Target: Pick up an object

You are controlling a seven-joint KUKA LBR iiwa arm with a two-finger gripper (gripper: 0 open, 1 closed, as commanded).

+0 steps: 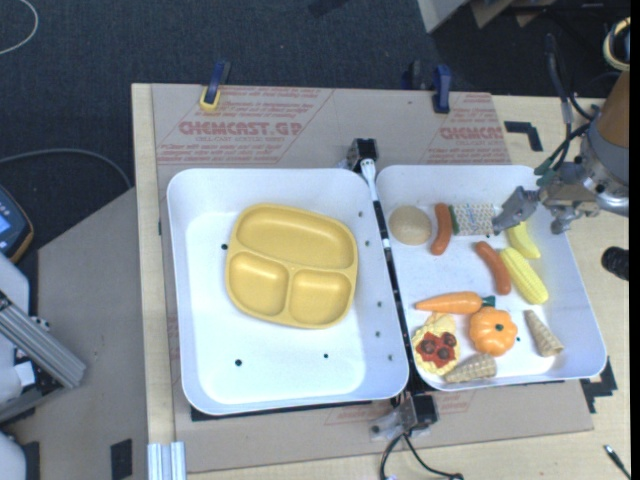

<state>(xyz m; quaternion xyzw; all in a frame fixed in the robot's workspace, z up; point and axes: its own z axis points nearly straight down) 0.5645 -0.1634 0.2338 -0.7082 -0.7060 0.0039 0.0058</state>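
Grey two-finger gripper [537,208] over right white bin [590,308] | jaws open, empty | nearest: yellow plastic corn cob [523,240] | descend straight, straddle it, then close.

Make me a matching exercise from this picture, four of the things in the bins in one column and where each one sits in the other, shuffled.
Things:
1. yellow divided plate
2. pumpkin
3. round bun
4. pizza slice

Places:
A. near the right bin's front edge, left of the pumpkin
B. alone in the left bin
C. near the right bin's back left corner, beside a sausage
D. just right of the carrot's green tip

Pairs: 1-B, 2-D, 3-C, 4-A
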